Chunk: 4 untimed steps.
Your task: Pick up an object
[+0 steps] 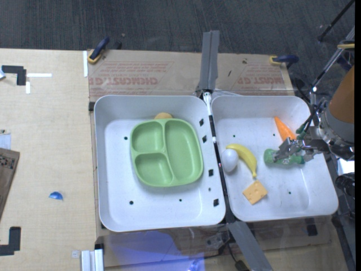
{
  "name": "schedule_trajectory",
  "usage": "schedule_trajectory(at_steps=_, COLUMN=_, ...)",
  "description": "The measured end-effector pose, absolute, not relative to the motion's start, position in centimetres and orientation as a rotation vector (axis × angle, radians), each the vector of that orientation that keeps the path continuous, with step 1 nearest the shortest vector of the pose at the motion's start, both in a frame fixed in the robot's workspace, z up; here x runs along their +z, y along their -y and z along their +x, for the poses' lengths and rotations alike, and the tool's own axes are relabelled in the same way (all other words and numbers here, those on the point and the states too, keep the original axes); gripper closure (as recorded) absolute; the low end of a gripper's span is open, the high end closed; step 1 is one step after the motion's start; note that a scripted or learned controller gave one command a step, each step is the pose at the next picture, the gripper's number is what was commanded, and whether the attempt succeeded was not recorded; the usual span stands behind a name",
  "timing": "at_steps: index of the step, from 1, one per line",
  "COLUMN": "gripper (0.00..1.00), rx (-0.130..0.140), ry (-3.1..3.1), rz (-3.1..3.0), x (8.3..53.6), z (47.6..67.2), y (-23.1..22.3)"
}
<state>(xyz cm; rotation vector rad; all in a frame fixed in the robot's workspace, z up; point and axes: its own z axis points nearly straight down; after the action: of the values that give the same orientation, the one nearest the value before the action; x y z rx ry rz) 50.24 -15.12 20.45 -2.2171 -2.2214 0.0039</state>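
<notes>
In the camera view the tool (287, 149) sits low at centre right of the frame, in the right bin (316, 205), right at a green object (280, 157); whether it grips it I cannot tell. Nothing looks lifted yet: the banana (245, 157), white egg (229, 159), cheese wedge (255, 193) and carrot (284, 129) lie on the bin floor, so the pickup seems unfinished.

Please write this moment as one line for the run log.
gripper: low in right bin, at green object | grasp: unconfirmed | nearby: carrot, banana | left bin: green tray

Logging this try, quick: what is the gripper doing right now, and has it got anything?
Gripper: down in the right bin at a green object; open or shut cannot be told.
</notes>
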Motion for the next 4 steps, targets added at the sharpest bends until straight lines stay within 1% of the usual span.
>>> schedule_trajectory(at_steps=1, gripper=0.0, rx=0.001, ry=2.242, rz=-2.201, x=9.2, z=56.7, y=15.6)
schedule_trajectory(at_steps=2, gripper=0.0, rx=0.005, ry=2.311, rz=-2.135, x=9.2, z=57.3, y=10.5)
schedule_trajectory(at_steps=3, gripper=0.0, rx=0.004, ry=1.985, rz=-2.434, x=19.1, z=56.2, y=7.8)
schedule_trajectory(at_steps=4, gripper=0.0, rx=0.001, ry=2.047, rz=-2.384, x=9.2, z=58.8, y=9.6)
